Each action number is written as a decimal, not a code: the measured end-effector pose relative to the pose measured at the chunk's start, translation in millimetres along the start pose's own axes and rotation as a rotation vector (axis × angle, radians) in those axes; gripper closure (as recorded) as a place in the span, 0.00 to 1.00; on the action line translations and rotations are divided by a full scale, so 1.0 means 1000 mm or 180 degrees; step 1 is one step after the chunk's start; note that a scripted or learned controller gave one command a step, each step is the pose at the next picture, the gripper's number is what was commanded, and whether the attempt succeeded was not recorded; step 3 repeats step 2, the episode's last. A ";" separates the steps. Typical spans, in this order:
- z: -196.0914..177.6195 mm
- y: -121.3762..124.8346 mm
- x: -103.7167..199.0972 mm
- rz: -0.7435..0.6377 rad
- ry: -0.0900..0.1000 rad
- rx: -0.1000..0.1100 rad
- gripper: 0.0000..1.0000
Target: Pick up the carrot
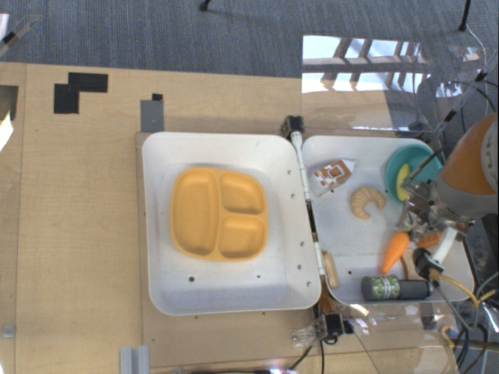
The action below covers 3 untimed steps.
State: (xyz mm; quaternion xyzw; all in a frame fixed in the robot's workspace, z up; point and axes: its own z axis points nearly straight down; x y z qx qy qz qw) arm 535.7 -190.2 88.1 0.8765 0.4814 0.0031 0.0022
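In the right bin (pixel 343 267), near its right edge, I see the carrot (pixel 395 252) lying at a slant, thick end up and narrow tip pointing down toward the front edge. The gripper (pixel 421 226) sits just beside and partly over the carrot's thick end, under the arm's orange band. I cannot tell how wide it stands or whether it has hold of anything; the wrist and cables hide that part.

My main worry is a missed grasp. The carrot is tapered and smooth, so I judge it could squirt out sideways if pinched off-centre or near the tip. A dark green bottle (pixel 394 288) lies on its side along the front edge, touching or nearly touching the carrot's tip. If the carrot is dragged rather than lifted, I expect it would nudge the bottle and roll it.

Other things crowd this bin. A croissant (pixel 366 201) rests near the middle, just up and left of the carrot. A teal bowl (pixel 407 171) stands in the far right corner, close to the arm. A small wrapped snack (pixel 331 174) lies near the far left corner.

The left bin (pixel 156 209) holds a yellow tray (pixel 218 213), well apart from the work.
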 end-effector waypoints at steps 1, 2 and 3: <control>-0.002 -0.057 0.005 -0.0136 0.0004 0.0001 0.00; -0.013 -0.055 0.007 -0.0143 0.0014 -0.0018 1.00; -0.013 -0.055 0.007 -0.0143 0.0014 -0.0018 1.00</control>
